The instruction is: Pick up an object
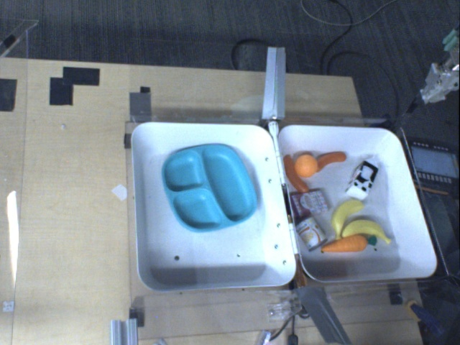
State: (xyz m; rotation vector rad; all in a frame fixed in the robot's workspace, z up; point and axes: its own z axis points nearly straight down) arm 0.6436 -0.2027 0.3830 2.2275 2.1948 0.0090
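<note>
A plate (210, 186) lies in the left bin (144, 214). Bananas (356, 221), carrots (345, 245) and a ball (306, 165) lie in the right bin (410, 192).

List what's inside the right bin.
The right bin holds an orange ball, two carrots, bananas, a black-and-white item and small packets. Anything beneath them is covered.
</note>
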